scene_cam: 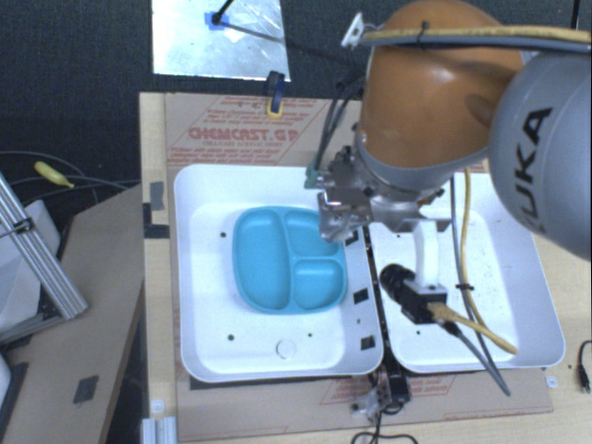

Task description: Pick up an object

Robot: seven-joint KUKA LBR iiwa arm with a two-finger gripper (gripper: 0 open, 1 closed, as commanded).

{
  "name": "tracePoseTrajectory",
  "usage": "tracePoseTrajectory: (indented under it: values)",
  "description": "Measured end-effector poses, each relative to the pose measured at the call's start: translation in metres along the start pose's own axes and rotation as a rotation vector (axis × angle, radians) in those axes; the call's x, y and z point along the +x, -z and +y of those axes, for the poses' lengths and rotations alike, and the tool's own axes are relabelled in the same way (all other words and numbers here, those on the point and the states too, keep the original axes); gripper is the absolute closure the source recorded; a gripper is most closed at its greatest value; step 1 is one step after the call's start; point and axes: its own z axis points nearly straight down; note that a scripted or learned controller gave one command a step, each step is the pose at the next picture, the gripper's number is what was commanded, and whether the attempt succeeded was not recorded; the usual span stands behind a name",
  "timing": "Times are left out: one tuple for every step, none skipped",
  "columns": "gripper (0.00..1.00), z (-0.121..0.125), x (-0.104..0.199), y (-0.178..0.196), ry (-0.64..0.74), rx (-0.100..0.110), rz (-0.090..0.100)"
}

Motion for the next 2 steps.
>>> tracePoseTrajectory:
  values:
    - [1.0,0.001,0.004,0.019,0.009,-0.017,0.008]
    - [1.0,-0.006,-0.004,0.127,0.009,-0.027,0.011]
